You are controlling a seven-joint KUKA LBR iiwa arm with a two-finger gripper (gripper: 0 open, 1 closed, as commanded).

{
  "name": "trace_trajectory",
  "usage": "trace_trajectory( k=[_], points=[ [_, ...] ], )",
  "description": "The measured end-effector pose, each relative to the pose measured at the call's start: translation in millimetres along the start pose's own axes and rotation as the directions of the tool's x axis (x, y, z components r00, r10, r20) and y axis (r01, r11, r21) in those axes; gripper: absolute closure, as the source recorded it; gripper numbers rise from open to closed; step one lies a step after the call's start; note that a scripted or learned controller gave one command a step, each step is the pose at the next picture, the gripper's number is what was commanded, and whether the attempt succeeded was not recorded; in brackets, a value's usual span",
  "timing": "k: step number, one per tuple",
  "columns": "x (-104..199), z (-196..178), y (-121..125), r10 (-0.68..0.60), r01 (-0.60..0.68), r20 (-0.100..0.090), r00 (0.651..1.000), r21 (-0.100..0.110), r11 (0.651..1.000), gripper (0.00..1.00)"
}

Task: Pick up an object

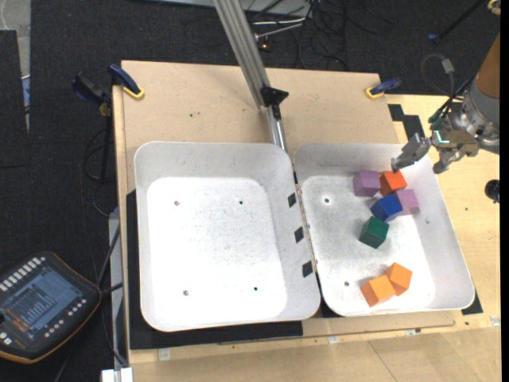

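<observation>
Blocks, seven in all, lie in the right bin (445, 237): three orange, two purple, one blue, one green. Taking the green block (374, 231) as landmark, the blue block (387, 206) sits just above it; a purple block (408, 201) touches the blue one's right side; an orange block (392, 182) lies farther up, with the second purple block (366, 183) at its left. Two orange blocks (387, 283) rest together below the green one, toward the bin's lower edge. No legible writing appears on any block or bin. The gripper (425, 156) hangs up and right of the green block, over the bin's upper right corner, jaws spread with nothing between them. The left bin (151, 213) lies well left of the green block.
</observation>
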State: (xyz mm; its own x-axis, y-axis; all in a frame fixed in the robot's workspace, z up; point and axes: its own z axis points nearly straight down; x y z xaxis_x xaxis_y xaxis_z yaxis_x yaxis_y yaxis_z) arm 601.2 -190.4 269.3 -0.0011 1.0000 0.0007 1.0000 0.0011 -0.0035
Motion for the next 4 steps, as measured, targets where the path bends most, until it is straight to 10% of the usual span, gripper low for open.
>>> trace_trajectory(
  k=[1,4],
  points=[
    [0.2,-2.3,0.7,-0.002,0.002,0.002,1.0,-0.004,1.0,0.0],
    [0.1,143.7,8.6,-0.001,0.001,0.002,1.0,-0.013,1.0,0.0]
  ],
)
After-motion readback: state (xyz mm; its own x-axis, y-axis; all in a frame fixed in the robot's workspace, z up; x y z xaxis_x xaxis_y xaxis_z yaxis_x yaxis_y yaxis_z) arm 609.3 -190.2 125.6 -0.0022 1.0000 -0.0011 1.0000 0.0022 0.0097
